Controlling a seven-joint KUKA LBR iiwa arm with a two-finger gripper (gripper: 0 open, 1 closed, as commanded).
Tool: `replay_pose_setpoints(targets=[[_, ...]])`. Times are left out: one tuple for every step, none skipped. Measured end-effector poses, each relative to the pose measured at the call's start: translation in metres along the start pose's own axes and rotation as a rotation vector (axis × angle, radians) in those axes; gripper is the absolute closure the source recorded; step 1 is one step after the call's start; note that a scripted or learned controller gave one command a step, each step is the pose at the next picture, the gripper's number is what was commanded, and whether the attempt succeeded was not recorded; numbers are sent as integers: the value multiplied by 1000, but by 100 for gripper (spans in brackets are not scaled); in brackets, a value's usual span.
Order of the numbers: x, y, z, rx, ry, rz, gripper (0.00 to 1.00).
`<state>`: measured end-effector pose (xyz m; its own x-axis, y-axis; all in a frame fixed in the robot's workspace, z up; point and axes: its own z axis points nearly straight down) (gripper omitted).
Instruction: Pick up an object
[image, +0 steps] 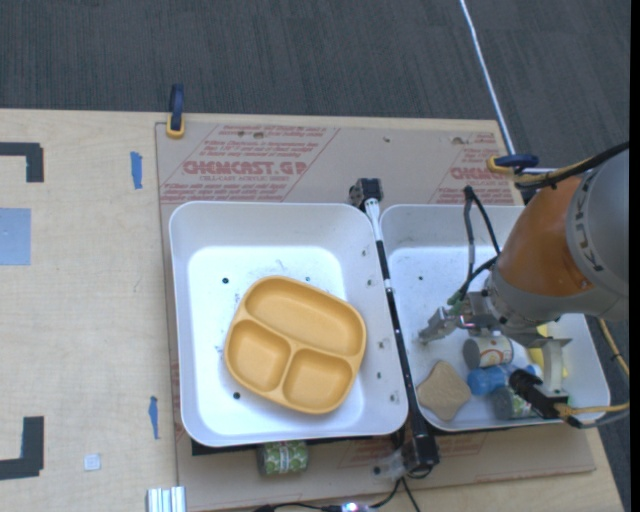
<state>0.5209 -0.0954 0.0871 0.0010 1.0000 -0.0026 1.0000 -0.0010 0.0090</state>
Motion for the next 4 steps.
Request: replay_pose_setpoints(targets=[[1, -7, 0, 0, 1, -2, 0], [-17, 50, 1, 4, 1, -2, 0], [-17, 52, -11, -1, -2, -3, 100], [-85, 38, -53, 6, 0, 0, 100]])
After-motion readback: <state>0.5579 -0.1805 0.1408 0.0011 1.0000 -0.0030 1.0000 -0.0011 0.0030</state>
